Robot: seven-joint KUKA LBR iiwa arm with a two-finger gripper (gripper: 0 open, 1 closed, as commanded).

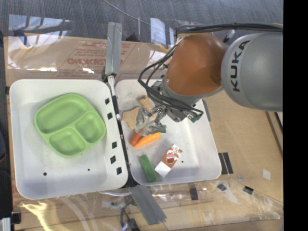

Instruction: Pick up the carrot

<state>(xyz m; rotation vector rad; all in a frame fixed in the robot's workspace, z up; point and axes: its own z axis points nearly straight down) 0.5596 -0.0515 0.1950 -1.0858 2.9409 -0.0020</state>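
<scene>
— Gripper down low in the right bin, fingers spread a little way, tips just above the carrot!

— Has it got the carrot?

— Not between the fingers, as far as I can see. The carrot lies on the bin floor near the left wall, orange, slanting, its thick end to the left. The metal fingertips sit right at its upper edge; whether they touch it is hard to tell from this angle.

— What else is around?

— A tan slice of bread just left of the gripper, partly under it. Nearer us, a green block and a small carton beside it, both apart from the carrot. Over in the left bin, a green divided plate, well away from the arm.
</scene>
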